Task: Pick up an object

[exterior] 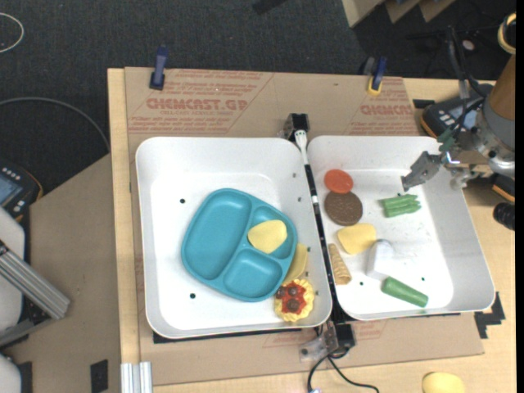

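Now, left to right:
Left bin (155,219): blue tray (221,248), yellow piece on it.
Right bin (467,244): brown disc (344,209), green beans (401,206) near the jaws.
Jaws (419,173): spread, empty, above the beans.
Risk: a descent off-centre likely nudges the beans aside.

Even, bright overhead light. White bins (221,158) near overexposed, surface detail washed out. Soft short shadows under the blue tray (221,248), lower left side. Dark carpet in upper left of frame underexposed. Arm (499,129) at right edge slightly blurred. Overall sharpness moderate, mild compression softness.
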Action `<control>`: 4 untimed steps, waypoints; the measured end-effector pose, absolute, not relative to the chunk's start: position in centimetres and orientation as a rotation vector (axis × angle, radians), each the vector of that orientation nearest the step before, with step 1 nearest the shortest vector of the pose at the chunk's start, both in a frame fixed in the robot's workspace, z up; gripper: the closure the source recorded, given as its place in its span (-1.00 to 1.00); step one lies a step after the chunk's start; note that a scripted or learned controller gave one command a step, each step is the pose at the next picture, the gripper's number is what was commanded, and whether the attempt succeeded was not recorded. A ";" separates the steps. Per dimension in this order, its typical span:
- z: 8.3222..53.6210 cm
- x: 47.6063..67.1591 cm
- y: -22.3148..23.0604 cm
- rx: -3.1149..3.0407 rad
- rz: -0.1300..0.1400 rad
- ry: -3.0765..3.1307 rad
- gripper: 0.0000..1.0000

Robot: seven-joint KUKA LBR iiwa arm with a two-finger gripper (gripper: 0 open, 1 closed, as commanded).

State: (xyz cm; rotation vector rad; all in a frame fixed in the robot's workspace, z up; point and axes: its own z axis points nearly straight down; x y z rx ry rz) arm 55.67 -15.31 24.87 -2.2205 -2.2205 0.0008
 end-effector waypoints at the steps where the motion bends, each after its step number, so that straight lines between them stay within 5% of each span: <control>1: 25.6 52.5 -9.5 -2.212 0.001 -2.224 -1.00; 2: 24.6 47.7 -5.0 -2.213 0.004 -2.220 -1.00; 3: 18.1 47.8 -8.9 -2.221 0.006 -2.214 -1.00; 4: 33.4 48.1 -5.4 -2.223 -0.019 -2.237 -1.00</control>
